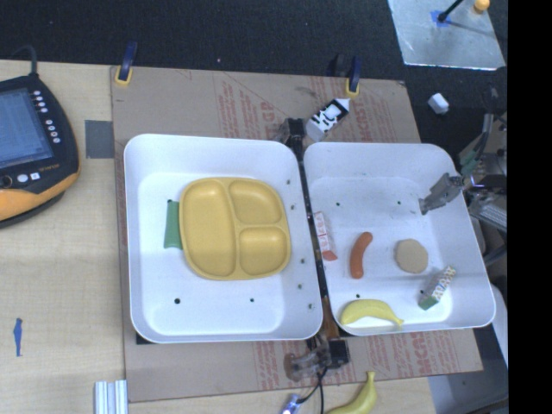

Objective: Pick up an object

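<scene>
My claw (434, 197) hangs over the right bin's (392, 166) far right edge, its arm cut off at the right; its state I cannot tell. The round tan object (411, 255) lies nearer, the sausage (360, 254) left of it.

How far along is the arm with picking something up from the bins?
Nothing looks picked yet. In the right bin, the hot dog, round cookie, banana and small wrapped item all lie on the floor. The gripper sits at that bin's upper right edge, apart from all of them. The yellow tray rests in the left bin. Left to do: descend on an object, grasp and lift.
</scene>
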Available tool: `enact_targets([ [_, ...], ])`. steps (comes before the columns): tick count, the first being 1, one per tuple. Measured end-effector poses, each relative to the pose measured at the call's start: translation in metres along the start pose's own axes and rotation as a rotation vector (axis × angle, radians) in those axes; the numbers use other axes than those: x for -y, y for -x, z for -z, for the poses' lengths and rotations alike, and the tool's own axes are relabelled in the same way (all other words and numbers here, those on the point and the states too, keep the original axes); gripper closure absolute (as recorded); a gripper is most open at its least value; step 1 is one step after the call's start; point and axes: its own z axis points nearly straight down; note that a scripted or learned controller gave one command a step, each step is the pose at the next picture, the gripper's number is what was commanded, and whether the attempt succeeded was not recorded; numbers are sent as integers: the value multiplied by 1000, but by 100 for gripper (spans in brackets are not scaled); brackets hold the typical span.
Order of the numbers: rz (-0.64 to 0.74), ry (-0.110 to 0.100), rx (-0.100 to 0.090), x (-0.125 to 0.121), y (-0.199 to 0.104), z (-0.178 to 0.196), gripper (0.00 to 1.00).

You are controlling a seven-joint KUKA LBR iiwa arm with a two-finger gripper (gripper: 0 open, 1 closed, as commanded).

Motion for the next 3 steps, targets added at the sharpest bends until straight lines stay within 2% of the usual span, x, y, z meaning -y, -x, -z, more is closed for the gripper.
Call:
enact_targets([
  [1, 3, -1, 1, -6, -60, -73, 0],
  [2, 1, -2, 1, -13, -72, -192, 0],
  [3, 6, -3, 2, -13, -71, -182, 100],
])
